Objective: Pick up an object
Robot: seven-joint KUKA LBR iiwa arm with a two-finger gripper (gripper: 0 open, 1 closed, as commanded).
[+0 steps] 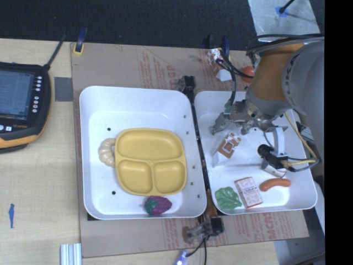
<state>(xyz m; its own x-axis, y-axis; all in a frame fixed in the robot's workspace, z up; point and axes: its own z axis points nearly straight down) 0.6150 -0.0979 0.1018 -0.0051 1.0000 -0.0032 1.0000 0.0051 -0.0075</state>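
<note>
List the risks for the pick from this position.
The gripper hangs over the right bin near its dividing wall, so a descent could strike that rim. The small packet below it lies flat and may slip. The leaf, carton and sausage lie close together.

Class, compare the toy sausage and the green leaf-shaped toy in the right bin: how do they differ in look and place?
The toy sausage is orange-red, long and slim; the green leaf-shaped toy is broad and flat-looking. The sausage lies right of the small red-and-white card, the leaf left of it. The sausage lies crosswise; the leaf sits nearer the bin's front left corner. Both are small toys lying in the right bin.
</note>
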